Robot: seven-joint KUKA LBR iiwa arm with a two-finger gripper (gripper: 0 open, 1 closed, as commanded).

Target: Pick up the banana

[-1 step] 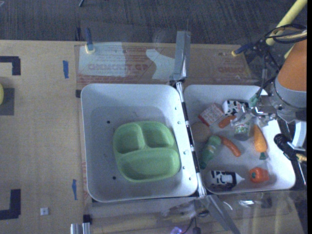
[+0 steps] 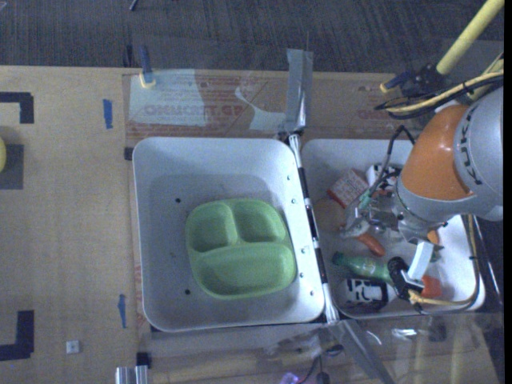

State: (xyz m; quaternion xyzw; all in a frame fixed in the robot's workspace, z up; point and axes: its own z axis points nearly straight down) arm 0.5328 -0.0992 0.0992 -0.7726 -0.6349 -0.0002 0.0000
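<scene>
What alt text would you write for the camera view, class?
A grey robot arm reaches from the right into the right bin, cluttered with small items including a green bottle. The left bin holds a green divided plate.

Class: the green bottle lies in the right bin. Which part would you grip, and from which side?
Probably mid-body, from straight above. The green bottle lies flat, long axis roughly left-right in the view, so its narrow width is the easy span; clutter crowds its right end.

I see a pale green tray (image 2: 240, 246) in the white left bin (image 2: 160, 166), and a dark green bottle (image 2: 362, 265) in the white right bin (image 2: 332, 160).
</scene>
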